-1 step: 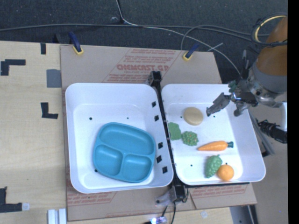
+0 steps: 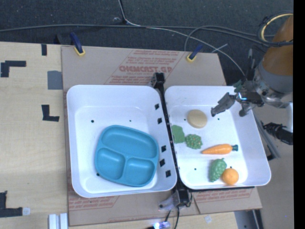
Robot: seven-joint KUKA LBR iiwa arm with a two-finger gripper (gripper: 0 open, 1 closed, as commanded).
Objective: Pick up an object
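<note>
Beside the open, empty tool (image 2: 232,105), the beige toy potato (image 2: 197,119) looks light, rigid, smooth: grip across its width.

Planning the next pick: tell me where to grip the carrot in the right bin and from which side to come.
Grip the carrot across its thick orange middle, coming straight down from above. It lies flat and roughly left-right, so set the fingers across its narrow width. Broccoli sits close to its tip, so stay toward the green-topped end.
</note>
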